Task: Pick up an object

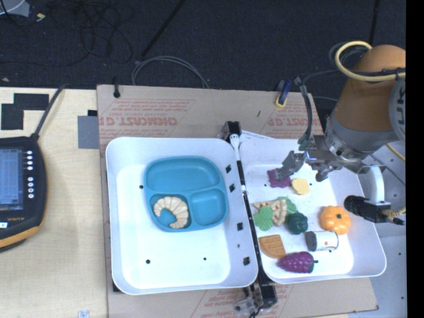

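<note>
The right bin (pixel 361 260) holds several toy foods. Among them are a purple piece (pixel 278 177), a yellow piece (pixel 300 186), a green leaf (pixel 264 217), a dark green lump (pixel 296 222), an orange pumpkin (pixel 334 219), a brown cracker (pixel 272 246) and purple grapes (pixel 296 262). My gripper (pixel 306 169) hangs open over the bin's far part, just above the yellow piece and right of the purple piece. Nothing sits between its fingers.
In the left bin (pixel 132 257) a blue divided plate (pixel 199 177) carries a croissant (pixel 172 211). A small white and black cylinder (pixel 322 242) lies near the pumpkin. A teach pendant (pixel 16 187) rests at the far left of the bench. Cables run behind the bins.
</note>
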You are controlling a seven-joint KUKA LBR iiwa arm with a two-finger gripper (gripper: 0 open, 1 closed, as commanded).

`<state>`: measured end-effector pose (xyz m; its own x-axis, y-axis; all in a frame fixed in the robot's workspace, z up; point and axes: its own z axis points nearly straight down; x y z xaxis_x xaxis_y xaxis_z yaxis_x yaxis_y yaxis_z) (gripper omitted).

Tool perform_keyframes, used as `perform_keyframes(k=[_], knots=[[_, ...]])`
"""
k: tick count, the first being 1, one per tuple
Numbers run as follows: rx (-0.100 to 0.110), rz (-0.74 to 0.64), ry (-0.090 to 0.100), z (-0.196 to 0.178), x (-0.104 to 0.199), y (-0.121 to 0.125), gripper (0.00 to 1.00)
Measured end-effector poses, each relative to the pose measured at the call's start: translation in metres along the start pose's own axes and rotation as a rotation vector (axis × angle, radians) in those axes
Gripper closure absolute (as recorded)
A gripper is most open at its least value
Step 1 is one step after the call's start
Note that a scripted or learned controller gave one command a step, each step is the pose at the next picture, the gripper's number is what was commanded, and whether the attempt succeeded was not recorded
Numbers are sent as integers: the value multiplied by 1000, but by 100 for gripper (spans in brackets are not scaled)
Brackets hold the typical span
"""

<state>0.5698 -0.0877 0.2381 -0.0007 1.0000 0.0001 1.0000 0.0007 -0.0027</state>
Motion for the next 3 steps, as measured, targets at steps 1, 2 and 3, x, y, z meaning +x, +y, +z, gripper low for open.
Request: perform_keyframes(k=[1, 2, 3], knots=[[15, 3, 2, 151, -46, 13, 0], [6, 5, 2, 134, -46, 16, 100], [6, 5, 2, 134, -46, 16, 0]])
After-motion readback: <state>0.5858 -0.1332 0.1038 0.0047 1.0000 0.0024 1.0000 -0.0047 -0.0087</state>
